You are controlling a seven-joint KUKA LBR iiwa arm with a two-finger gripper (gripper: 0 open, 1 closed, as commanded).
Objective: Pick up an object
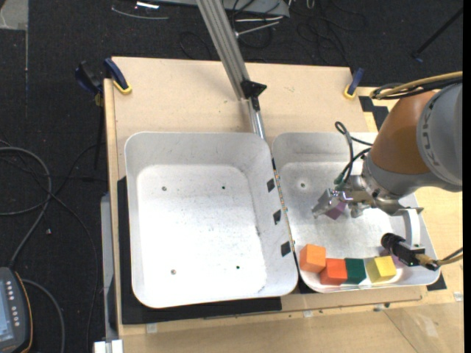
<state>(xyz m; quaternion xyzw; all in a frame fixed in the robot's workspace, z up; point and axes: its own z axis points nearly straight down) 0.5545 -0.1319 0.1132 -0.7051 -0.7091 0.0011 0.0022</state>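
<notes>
Pick attempt in progress over the right bin; outcome not confirmed.

You are looking at the left bin (195, 219) sitting bare on the counter (184, 94), while the right bin (309, 149) is carrying four blocks along its near edge: orange block (313, 257), red block (335, 271), green block (356, 271), yellow block (382, 268). The gripper (337, 203) is hanging above mid-bin with a small purple object (335, 209) at its fingers; you cannot tell whether they are clenching it. The arm (416, 149) is reaching in from the right, wrist bending downward. Lifting clear is remaining.
</notes>
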